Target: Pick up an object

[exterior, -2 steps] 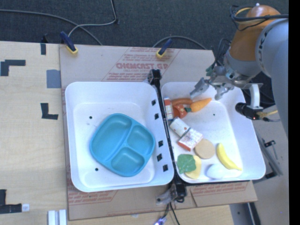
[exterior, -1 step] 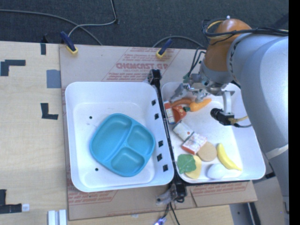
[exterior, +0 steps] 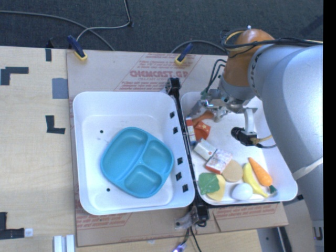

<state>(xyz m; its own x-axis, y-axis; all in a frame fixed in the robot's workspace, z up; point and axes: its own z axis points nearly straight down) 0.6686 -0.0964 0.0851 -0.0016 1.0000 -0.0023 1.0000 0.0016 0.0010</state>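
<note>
My gripper [exterior: 208, 107] hangs low over the far left part of the right bin [exterior: 286, 185], under the orange wrist band. Just in front of it an orange-red packet [exterior: 201, 129] lies by the bin's left wall. Nearer the front lie a small white box [exterior: 203, 151], a red and white packet [exterior: 217, 161], a tan round biscuit [exterior: 232, 170], a green leafy piece [exterior: 208, 182], a white egg [exterior: 242, 191], a banana [exterior: 251, 179] and a carrot [exterior: 260, 171]. I see nothing clearly between the gripper's tips.
The left bin [exterior: 86, 114] holds a blue divided plate [exterior: 137, 161]. A black divider with clips [exterior: 178, 135] runs between the two bins. The bulky grey arm [exterior: 294, 98] covers the right bin's far right side. Cardboard lies under both bins.
</note>
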